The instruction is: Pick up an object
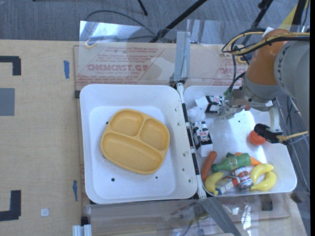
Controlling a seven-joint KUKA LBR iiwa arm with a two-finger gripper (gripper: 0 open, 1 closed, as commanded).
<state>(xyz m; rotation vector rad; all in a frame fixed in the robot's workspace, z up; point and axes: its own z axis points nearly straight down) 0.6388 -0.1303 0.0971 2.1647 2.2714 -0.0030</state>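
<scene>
Pincer (226, 110) position in the camera view: low over the far end of the right shallow white bin (283, 154). Whether it is open or closed cannot be told, and nothing is seen gripped in it.

Right bin contents:
- A small black-and-white printed carton (214, 103) lies just beside the pincer.
- A second carton of the same print (202, 133) lies near the bin's left wall.
- An orange-red round fruit (255, 138) lies toward the right wall.
- At the near end, clustered and touching: an orange toy carrot (208, 164), a green plastic bottle (231, 162), a small red-and-white labelled bottle (237, 178) and two yellow toy bananas (262, 179).

Left shallow white bin (93, 102) contents: one yellow three-compartment plastic plate (135, 141), lying flat at the centre.

Both bins rest side by side on the pale wooden table (39, 132).
</scene>
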